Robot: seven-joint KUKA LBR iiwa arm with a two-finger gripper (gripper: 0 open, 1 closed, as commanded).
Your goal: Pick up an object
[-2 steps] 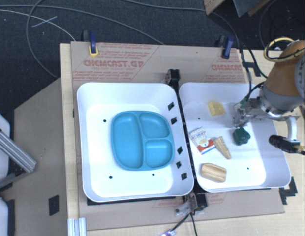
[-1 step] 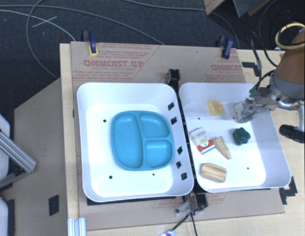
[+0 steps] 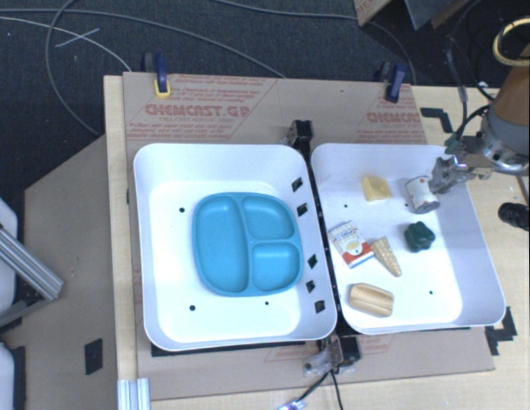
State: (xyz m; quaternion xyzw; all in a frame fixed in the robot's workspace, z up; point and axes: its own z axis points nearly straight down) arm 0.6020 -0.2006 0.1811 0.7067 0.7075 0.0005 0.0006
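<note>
Your bench [image 3: 120, 254] carries two white bins. The left bin [image 3: 162, 306] has just a blue divided plate [image 3: 246, 243] sitting in the middle. The right bin [image 3: 470, 289] has the small stuff: a tan bread roll [image 3: 370, 299] near the front edge, a red-and-white packet [image 3: 350, 243], a cone [image 3: 387, 255] just beside it, a yellow wedge [image 3: 376, 188] and a dark green lump [image 3: 420, 236]. Your gripper [image 3: 424, 195] hangs over the right bin's far side, above the green lump; can't tell how wide it's set or whether anything is in it.
</note>
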